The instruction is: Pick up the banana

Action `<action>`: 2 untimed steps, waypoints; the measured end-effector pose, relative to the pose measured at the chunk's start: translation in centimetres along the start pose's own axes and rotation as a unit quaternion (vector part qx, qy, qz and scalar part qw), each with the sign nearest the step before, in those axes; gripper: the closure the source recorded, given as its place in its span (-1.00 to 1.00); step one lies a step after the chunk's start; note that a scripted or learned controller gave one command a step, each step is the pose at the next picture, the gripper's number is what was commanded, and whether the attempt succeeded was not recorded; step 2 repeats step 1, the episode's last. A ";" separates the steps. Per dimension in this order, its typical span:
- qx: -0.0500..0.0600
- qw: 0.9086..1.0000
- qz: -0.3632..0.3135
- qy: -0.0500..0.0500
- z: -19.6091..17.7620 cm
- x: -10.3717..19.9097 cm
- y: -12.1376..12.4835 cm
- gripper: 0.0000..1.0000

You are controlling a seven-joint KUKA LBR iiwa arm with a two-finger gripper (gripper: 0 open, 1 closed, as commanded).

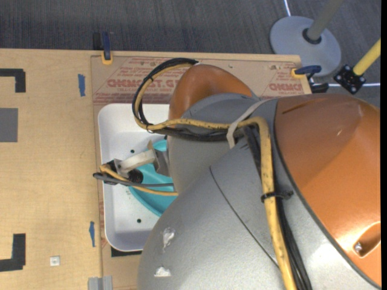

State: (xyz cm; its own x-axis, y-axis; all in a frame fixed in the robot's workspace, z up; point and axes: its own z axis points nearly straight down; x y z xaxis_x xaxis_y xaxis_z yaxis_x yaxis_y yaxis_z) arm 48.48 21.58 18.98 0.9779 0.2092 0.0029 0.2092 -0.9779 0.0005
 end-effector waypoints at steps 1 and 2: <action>-0.001 0.997 -0.077 -0.003 -2.2 -0.3 -0.7 1.00; -0.001 0.997 -0.077 -0.003 -2.2 -0.3 -0.7 1.00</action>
